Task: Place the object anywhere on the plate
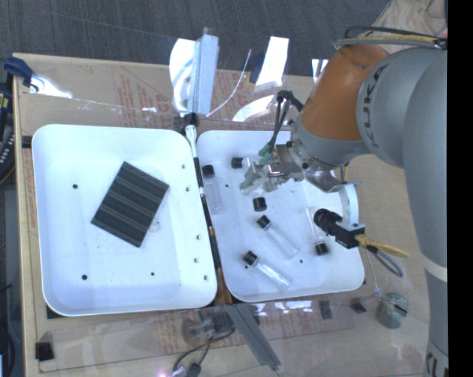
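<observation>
My fingers (254, 173) over right bin (350, 269), probably empty; spread unclear. Nearest vial (274, 237) just below, long axis diagonal. Ridged dark plate (130, 203) well apart, left bin (48, 210).

The arm (394, 100) carries dark letters on its grey housing just past the orange band; they seem to spell "KUKA" (seen sideways, partly cut off). The bench's brown board (126, 93) bears faint red printed lines and lettering along its upper stretch, too pale and small to read. No other markings are legible.
</observation>
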